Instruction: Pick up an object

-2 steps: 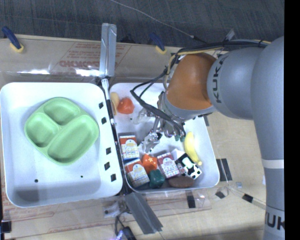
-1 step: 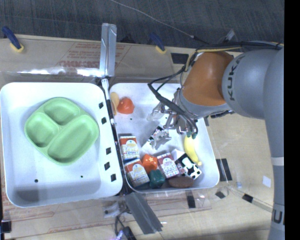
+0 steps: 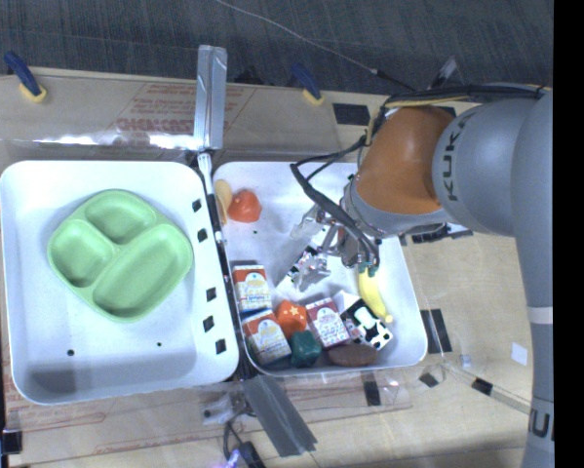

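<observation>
Arm (image 3: 486, 174) over right bin (image 3: 272, 178) | jaws' state cannot be told (gripper (image 3: 316, 256) above bare floor) | banana (image 3: 371, 292), cartons (image 3: 251, 287) clustered at near edge | green tray (image 3: 121, 252) in left bin (image 3: 28, 291)

Two bins sit side by side on the bench: the left bin (image 3: 19, 261) holds a divided plate (image 3: 121, 252) near its middle. In the right bin (image 3: 272, 178), a tomato (image 3: 243, 206) lies alone near the far left corner, while cartons (image 3: 251, 287), a banana (image 3: 371, 292) and other small items crowd the near edge. The gripper (image 3: 316, 256) hangs over this bin's middle, between tomato and banana.
</observation>
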`<control>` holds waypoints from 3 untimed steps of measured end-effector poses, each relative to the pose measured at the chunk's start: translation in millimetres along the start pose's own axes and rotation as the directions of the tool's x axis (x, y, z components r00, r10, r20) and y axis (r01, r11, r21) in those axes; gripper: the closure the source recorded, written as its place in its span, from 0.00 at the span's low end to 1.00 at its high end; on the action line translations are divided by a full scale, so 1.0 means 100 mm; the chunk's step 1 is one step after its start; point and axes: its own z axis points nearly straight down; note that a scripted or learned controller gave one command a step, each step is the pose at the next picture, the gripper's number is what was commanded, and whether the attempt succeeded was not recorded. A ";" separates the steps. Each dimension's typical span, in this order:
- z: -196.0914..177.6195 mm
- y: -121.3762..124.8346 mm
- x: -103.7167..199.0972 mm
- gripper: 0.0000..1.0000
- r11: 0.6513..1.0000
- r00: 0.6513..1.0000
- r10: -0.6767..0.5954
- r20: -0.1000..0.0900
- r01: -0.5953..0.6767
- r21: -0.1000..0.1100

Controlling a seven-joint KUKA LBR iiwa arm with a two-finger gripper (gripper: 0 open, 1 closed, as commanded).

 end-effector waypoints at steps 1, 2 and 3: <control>-0.01 0.15 0.25 0.00 0.998 0.998 0.067 0.004 -0.067 0.005; 0.00 -0.55 -0.01 0.00 0.996 0.996 0.090 -0.007 -0.090 -0.004; -0.02 -0.59 0.16 0.00 0.994 0.994 0.106 0.006 -0.106 -0.002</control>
